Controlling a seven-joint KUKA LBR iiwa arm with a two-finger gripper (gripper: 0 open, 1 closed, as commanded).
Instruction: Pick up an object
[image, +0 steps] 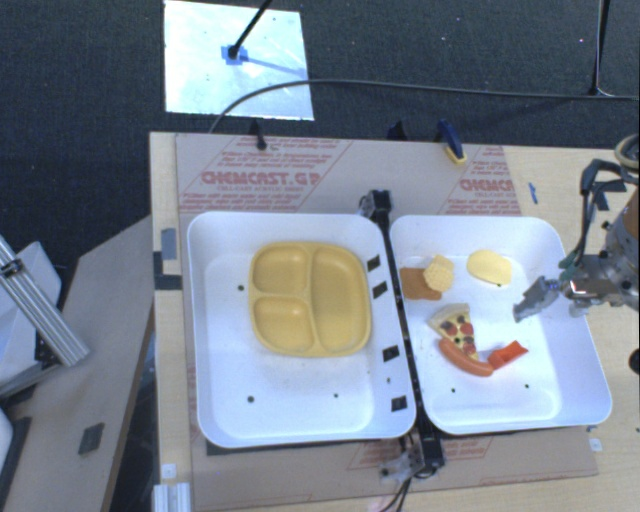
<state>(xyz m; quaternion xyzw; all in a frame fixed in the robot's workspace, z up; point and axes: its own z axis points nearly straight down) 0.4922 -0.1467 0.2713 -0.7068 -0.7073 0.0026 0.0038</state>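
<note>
Two bins, arm half out of view

Two white bins sit side by side on your counter (330, 160). The left bin (225, 400) holds a yellow divided plate (308, 299). The right bin (560, 400) holds a pizza slice (455, 324), a red sausage (466, 359), a waffle-like piece (437, 272) and a pale yellow piece (489, 266). Your gripper (530, 300) hangs over that bin's right side, apart from them; the arm is cut off, and you cannot tell how its fingers stand.

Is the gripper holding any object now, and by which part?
Nothing is held: the gripper hovers over the right bin, apart from the toy pizza slice.
</note>
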